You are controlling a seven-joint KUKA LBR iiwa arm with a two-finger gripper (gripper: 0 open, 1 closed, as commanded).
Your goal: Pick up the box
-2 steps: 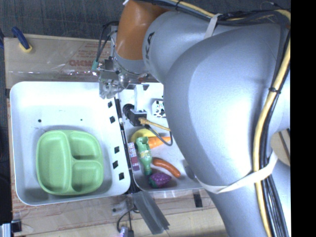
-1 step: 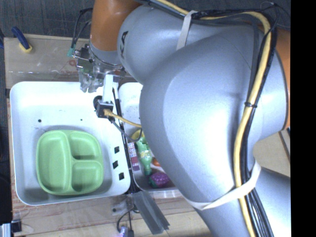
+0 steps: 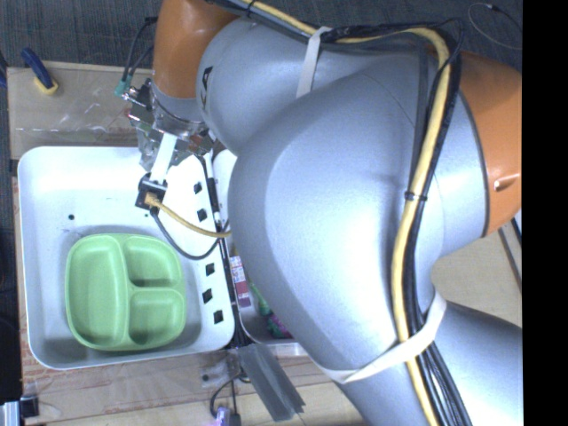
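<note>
Bench (image 3: 80,105) w/ white bin (image 3: 44,193), green tray (image 3: 124,291) inside, arm (image 3: 355,193) overhead

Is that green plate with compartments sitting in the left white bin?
Yes, the green plate lies flat on the floor of the left bin, near its front.

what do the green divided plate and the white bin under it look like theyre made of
The green divided plate looks like moulded plastic: even pale green, rounded compartment walls, a soft sheen. The white bin also looks like plastic, smooth and slightly glossy, with rounded corners and a thin rim; painted metal cannot be ruled out.
</note>
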